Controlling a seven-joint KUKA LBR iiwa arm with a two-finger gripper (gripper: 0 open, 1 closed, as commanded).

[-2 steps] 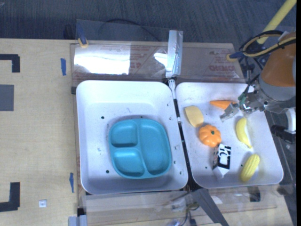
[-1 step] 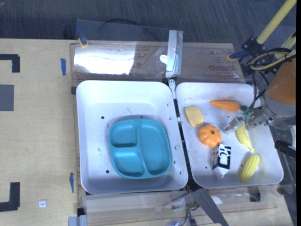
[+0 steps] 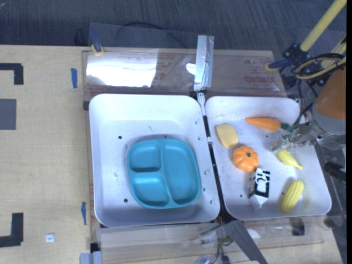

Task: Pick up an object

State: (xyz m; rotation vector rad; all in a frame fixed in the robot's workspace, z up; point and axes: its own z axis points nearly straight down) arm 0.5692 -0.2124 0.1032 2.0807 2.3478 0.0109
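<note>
The right bin (image 3: 324,202) holds several toy foods. An orange carrot (image 3: 263,124) lies at the back, with a pale yellow lump (image 3: 226,135) to its left. An orange pumpkin (image 3: 245,158) sits near the middle. A black and white carton (image 3: 259,187) lies toward the front, and a yellow corn cob (image 3: 292,195) lies to its right. My gripper (image 3: 288,142) hangs low at the bin's right side, just right of the carrot's green tip. It is directly above a small yellow banana (image 3: 290,159). Nothing shows held in it.
The left bin (image 3: 104,120) carries a blue divided plate (image 3: 163,172). The arm's orange band (image 3: 334,98) and grey wrist stand over the right bin's right rim. A clear plastic sheet (image 3: 126,67) and a metal post (image 3: 204,62) lie behind the bins.
</note>
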